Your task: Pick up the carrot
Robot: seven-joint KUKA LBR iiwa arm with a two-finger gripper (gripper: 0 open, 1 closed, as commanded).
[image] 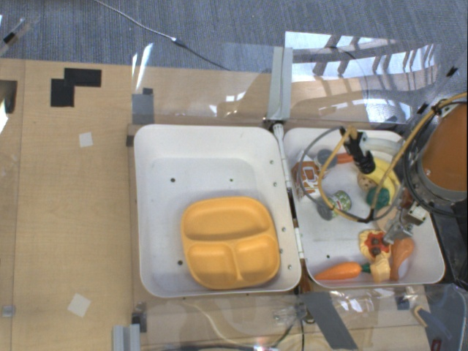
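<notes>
The carrot point(340, 271) is orange with a green tip and lies flat near the front wall of the right bin point(431, 273). The arm's orange band point(446, 159) hangs over that bin's right side, ringed by black and yellow cables. My gripper point(406, 223) shows as a small grey part just below the band, above a tan drumstick-shaped toy point(401, 254). It sits up and to the right of the carrot, about a hand's width away and apart from it.
Beside the carrot are a red and yellow toy point(374, 244), a yellow and green toy point(379, 187), a small green ball point(341, 202) and a brown and white item point(307, 178). A yellow divided plate point(230, 241) lies in the left bin point(157, 159).
</notes>
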